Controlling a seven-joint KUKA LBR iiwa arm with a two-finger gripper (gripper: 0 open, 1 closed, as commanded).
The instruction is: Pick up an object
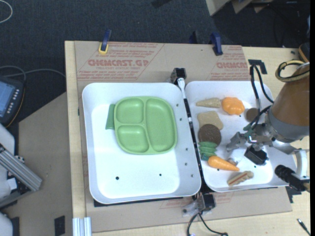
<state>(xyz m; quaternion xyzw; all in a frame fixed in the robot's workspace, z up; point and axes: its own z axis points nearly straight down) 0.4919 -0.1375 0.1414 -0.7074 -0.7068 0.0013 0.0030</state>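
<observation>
Dark carpet surrounds the bench [147, 58], whose brown top carries two white bins side by side. One bin [98, 171] holds a green divided plate [145, 124] lying flat near its middle. The other bin [216, 181], the one I reach into, holds the toy food: an orange piece [232, 105] and a pale cone [209, 102] toward its far edge, a tan slice [210, 119] and a dark brown disc [209, 133] along the wall it shares with the first bin, a green piece [208, 148] just below the disc, a carrot [223, 163] near the front edge, and a small tan stick [240, 177] at the front edge itself.

My pincer [237, 142] hangs low over the middle of this bin, above bare floor between the disc and my wrist — whether its tips are spread or pressed together I cannot tell from this slant, and nothing is visibly caught in it.

The carrot looks nearest. I judge it light, hard and smooth plastic, likely to squirt sideways if pinched near its taper. I would take it across the thick end, square to its length — the flat disc and slice offer little to grip.
</observation>
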